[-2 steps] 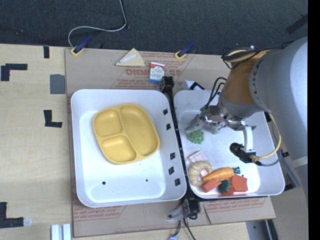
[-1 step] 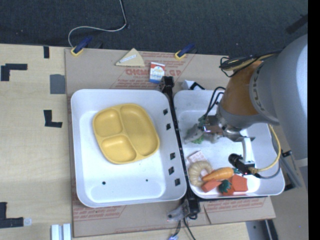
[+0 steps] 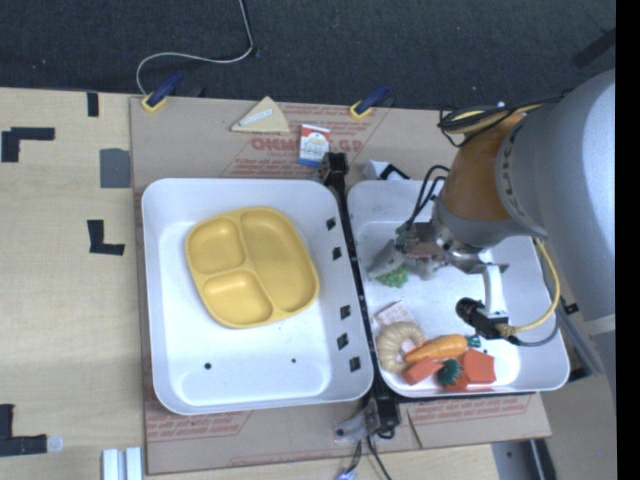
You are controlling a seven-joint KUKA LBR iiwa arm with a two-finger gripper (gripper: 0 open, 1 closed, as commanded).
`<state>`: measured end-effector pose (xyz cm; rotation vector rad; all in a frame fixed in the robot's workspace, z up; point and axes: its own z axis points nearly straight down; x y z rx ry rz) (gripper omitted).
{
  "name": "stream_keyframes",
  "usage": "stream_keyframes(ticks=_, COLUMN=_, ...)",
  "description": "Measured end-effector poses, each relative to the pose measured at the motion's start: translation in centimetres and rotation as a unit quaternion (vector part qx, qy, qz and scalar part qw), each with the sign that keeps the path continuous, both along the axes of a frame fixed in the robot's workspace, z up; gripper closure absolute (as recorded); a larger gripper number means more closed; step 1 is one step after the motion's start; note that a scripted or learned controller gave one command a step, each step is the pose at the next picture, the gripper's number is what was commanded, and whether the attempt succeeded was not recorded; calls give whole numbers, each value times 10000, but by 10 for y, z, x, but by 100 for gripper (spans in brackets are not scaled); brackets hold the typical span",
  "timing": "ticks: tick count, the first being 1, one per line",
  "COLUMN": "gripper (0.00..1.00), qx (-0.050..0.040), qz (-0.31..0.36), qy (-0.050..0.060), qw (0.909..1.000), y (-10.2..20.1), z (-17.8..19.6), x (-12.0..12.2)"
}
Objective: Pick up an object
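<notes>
Several toys, an orange carrot [image 3: 437,348] among them, lie in the right bin's [image 3: 535,373] near corner, below my pincer [image 3: 397,259]; its grip I cannot tell.

No legible text (cardboard [image 3: 270,153] print blurred).

Bench [image 3: 60,298]: two bins [image 3: 165,298], perhaps cardboard-backed.

Glossy yellow plastic plate [image 3: 252,266], smooth
</notes>
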<state>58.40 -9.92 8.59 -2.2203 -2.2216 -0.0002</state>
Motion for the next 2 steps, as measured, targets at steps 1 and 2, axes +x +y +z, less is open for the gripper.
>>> stream_keyframes(ticks=1, gripper=100, qx=-17, qz=-1, qy=-16, qw=10000, y=-1, z=10, x=1)
stream_keyframes(ticks=2, gripper=100, qx=2, qz=9, qy=4, qw=10000, y=48, z=98, x=-59)
